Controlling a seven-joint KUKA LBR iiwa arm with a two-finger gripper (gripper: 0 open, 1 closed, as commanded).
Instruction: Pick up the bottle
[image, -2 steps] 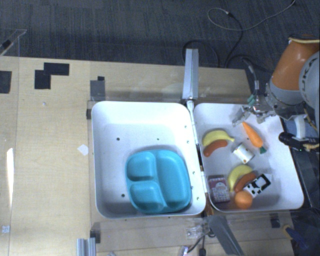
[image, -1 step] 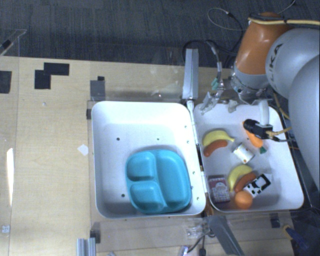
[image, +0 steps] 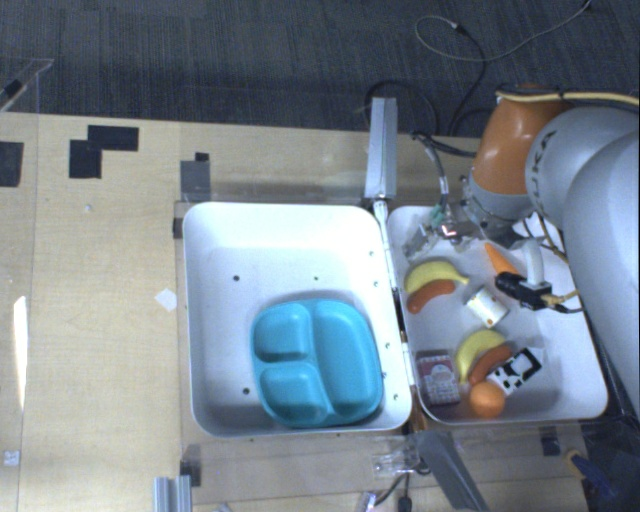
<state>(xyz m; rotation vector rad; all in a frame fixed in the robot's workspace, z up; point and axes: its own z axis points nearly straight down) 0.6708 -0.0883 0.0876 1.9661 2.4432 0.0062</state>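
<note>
— So where was the gripper (image: 443, 226) at that moment?

— At the far end of the right bin (image: 592, 402), low over its corner and just beyond the banana (image: 437, 271). Whether it was released or clenched I could not tell; it was a small tangle of metal and cable under the wrist, and I saw nothing held in it.

— And the bottle?

— I took the small white cylinder (image: 486, 306) for it. It lay on its side in the middle of that bin, between the banana with the sausage (image: 431, 294) and the yellow fruit (image: 479, 350), with the carrot (image: 499, 258) just beyond. It sat apart from the gripper, nearer the camera.

— Why lying down?

— My guess was that the pieces had been tipped in loose. Nothing stood upright, and the orange (image: 487, 399) and a black-and-white patterned piece (image: 518, 368) were crowded at the near end.

— Any labels?

— A small box (image: 437, 377) beside the orange carried print, but too small to read. The bottle showed none.

— The other bin?

— The left bin (image: 230, 250) held a blue divided tray (image: 315, 360), well apart from the arm (image: 590, 170).
</note>
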